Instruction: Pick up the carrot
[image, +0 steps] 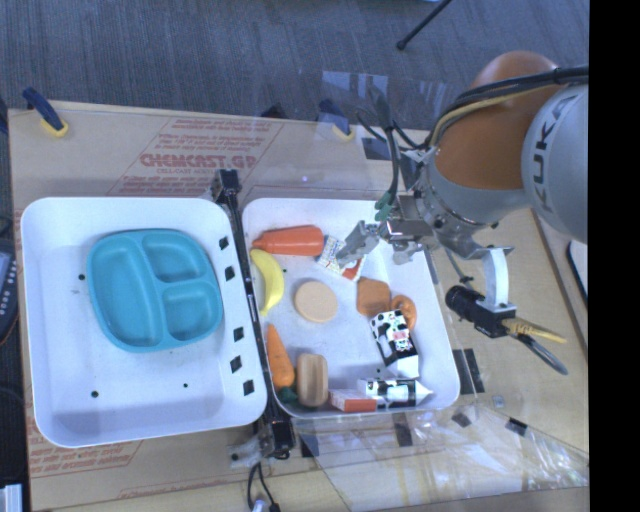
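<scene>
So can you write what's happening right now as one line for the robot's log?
task: pick up carrot | carrot: lying in right bin, far-left corner, not held | gripper: just right of carrot | banana: beside carrot

Two white bins (60, 400), one blue tray (155, 288), two carrots (290, 240), one banana (268, 280).

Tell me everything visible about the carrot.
The carrot is a small orange tapered piece, smooth like plastic play food, lying flat in the right bin by its left wall. Its narrow tip points up toward the banana; its thicker lower end lies against the tan bread-like piece. The gripper is apart from it, near the bin's top.
</scene>
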